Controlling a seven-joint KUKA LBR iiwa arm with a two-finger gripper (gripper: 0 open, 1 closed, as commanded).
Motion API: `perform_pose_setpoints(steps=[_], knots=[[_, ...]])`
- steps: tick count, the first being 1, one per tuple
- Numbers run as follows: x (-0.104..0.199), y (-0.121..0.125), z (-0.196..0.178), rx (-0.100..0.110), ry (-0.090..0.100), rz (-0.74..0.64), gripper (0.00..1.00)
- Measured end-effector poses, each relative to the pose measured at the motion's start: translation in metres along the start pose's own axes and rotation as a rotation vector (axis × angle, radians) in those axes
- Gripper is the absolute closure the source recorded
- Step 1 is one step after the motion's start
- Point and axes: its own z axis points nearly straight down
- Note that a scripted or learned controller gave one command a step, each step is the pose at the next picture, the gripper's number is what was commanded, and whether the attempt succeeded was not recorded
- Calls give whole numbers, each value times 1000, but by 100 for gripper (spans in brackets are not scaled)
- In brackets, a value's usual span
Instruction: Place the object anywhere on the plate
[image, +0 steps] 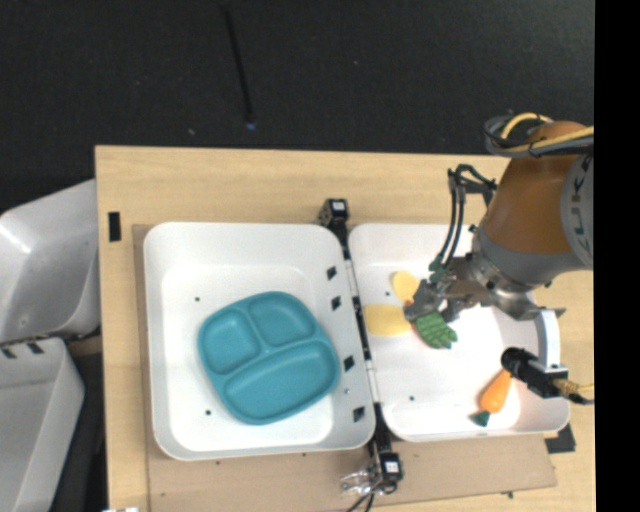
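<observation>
A blue three-compartment plate (268, 355) lies in the left white bin (170, 330), with nothing on it. In the right bin (420, 400) my gripper (428, 303) hangs low, reaching in from the right. A green leafy toy (437, 331) lies directly below and touching the gripper tip. Just left of it sits a pale yellow piece (385, 320), and a second yellow piece (403, 285) shows behind the gripper. An orange carrot toy (493, 395) with a green stem rests near the bin's front right corner.
A raised divider with black clips (352, 320) runs between the two bins. The wooden bench (250, 185) borders the bins on all sides. The bulky arm (535, 220) covers the right bin's far right corner.
</observation>
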Motion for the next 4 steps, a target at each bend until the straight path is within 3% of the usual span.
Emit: perform_pose_setpoints(steps=[1, 2, 4], knots=[[53, 11, 6, 1, -1, 1, 100], [104, 10, -7, 0, 1, -1, 100], [201, 13, 3, 2, 0, 0, 100]])
